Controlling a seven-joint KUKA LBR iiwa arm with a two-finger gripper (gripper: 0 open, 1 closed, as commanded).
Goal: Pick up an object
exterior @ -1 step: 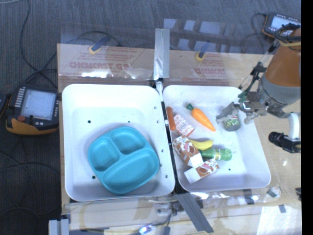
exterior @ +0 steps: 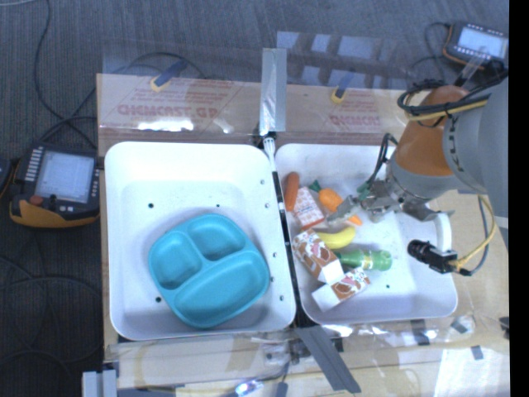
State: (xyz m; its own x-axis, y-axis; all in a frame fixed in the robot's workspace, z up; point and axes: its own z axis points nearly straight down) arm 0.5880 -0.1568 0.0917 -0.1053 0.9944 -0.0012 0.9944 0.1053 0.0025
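Note:
The right bin holds a pile of toy food. An orange carrot-like piece lies by the bin's left wall, with a red and white carton and a small orange item beside it. Below them lie a yellow banana, a green bottle and two more small cartons. My gripper is low in this bin, just above the banana and right of the small orange item, reaching in from the right. I see nothing lifted.
The left bin holds a blue divided plate. A raised divider separates the two bins. The arm's orange band and a black cable fitting sit over the right bin's right side. Pendants and cables lie outside the bench.

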